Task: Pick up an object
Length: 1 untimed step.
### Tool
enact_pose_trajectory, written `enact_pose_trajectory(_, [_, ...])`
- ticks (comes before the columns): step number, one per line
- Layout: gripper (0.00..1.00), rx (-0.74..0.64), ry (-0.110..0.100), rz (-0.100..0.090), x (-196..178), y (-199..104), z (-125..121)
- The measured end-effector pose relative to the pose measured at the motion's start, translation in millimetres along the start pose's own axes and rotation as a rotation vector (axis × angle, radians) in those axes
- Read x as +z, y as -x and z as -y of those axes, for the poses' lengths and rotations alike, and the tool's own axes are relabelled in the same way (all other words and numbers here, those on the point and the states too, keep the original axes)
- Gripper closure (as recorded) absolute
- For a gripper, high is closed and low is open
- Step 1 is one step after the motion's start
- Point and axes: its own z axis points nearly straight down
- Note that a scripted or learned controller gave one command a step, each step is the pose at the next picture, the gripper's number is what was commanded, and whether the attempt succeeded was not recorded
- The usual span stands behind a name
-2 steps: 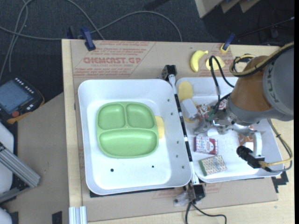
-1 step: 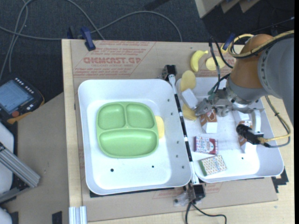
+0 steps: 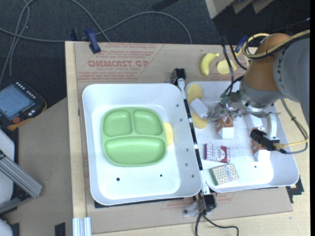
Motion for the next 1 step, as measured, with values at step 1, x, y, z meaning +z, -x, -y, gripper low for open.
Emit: enact_pose_trajectory(1, [1.0, -0.002, 0.0, -0.001, -89.7, -71.0, -3.3])
